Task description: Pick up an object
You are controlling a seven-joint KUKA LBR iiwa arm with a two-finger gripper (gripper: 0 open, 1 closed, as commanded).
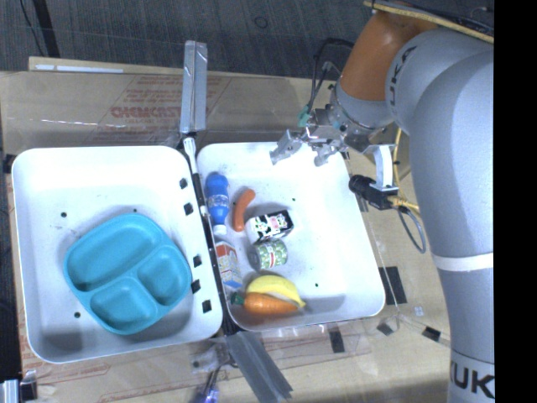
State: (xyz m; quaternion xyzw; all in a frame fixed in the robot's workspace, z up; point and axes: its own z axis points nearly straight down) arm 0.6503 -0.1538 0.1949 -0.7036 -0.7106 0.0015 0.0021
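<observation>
My gripper (303, 153) hangs over the far edge of the right bin (348, 225), open, with nothing between its fingers. The objects lie below and to its left in that bin. A red-orange sausage (242, 210) is nearest, beside a black-and-white carton (271, 224). Under the carton sits a green can (270, 254). A yellow banana (275, 287) and an orange carrot (268, 304) rest at the near edge. A bottle with a blue cap (216, 193) and a second small bottle (225, 260) lie along the bin's left wall.
The left bin (50, 183) holds a blue divided plate (126, 273). A metal bracket (194, 86) stands upright at the far end of the seam between the bins. A black cable fitting (373, 191) sticks out near the right bin's right wall.
</observation>
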